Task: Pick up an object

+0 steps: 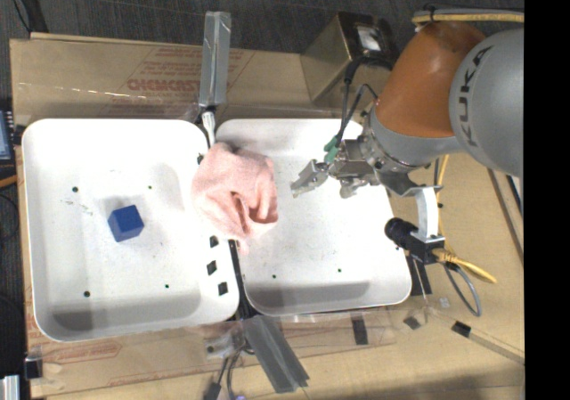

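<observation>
The grey KUKA arm (463, 86), with its orange band above the wrist, is reaching in from the right and hanging over the right bin (356, 287). Its gripper (310, 177) is pointing toward the left, sitting above the upper middle of that bin's white floor. The fingers (305, 181) are showing as pale metal tips with a small spread between them, and nothing is lying between them; they are gripping no object. A green connector and dark cables are running along the wrist just behind the fingers. A pink cloth (237, 191) is lying crumpled across the divide where the two bins meet, with most of it draping into the left side of the right bin and its upper left corner lapping over the rims. The gripper is sitting near the cloth's right edge but apart from it, with bare white floor showing between them. In the left bin (53, 238), a small blue cube (126, 222) is resting on the floor toward the left of centre, well apart from the cloth and from the gripper. Both bins are sitting side by side on a brown cardboard sheet (107, 69) covering the bench.
</observation>
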`<action>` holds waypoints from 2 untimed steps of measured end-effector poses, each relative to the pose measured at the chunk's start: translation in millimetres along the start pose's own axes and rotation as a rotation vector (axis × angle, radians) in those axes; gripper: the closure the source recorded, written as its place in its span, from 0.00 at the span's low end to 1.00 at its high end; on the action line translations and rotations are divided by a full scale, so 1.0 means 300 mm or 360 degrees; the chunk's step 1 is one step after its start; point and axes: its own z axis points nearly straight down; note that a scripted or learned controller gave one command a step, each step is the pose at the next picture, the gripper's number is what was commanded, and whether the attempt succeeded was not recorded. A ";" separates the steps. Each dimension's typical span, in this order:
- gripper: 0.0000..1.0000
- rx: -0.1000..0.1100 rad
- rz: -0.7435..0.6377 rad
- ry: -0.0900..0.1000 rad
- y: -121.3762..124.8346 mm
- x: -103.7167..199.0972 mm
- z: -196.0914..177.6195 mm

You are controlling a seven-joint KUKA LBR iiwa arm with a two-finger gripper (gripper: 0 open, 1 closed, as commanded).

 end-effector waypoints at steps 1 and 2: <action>0.00 0.0001 -0.0241 0.0000 0.109 0.040 0.381; 0.00 -0.0011 -0.0665 -0.0005 0.297 0.060 0.525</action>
